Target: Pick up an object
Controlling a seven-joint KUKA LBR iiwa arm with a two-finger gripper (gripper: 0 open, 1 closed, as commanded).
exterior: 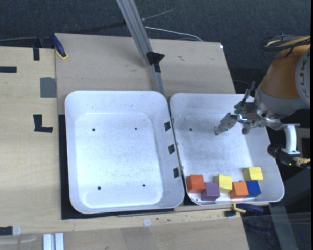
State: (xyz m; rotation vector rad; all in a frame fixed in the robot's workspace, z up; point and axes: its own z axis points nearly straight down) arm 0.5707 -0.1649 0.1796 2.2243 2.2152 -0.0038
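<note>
The arm (287,82) has a broad orange band above the wrist, with pale grey casing beside it at the right. A thin yellow cable (281,41) loops over the top of the orange band. Below the band sits a grey wrist section, then a small gripper (233,123) of dark grey metal with slim fingers and a spot of blue at its base.

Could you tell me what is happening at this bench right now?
A grey and orange robot arm reaches in from the right, with its gripper above the middle of the right bin. Nothing is visible between its fingers. Six small blocks sit untouched along that bin's near edge: orange, purple, yellow, another orange, blue and another yellow.
</note>
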